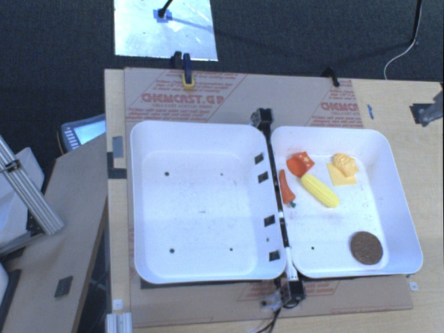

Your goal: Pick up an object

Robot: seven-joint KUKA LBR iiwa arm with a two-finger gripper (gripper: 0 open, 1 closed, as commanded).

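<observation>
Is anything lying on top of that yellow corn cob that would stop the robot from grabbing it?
Nothing visible covers the corn cob in the right bin; it lies open from above. The red pepper piece touches or nearly touches its upper end, and a yellow cheese slice lies close beside it, crowding a grasp.
</observation>
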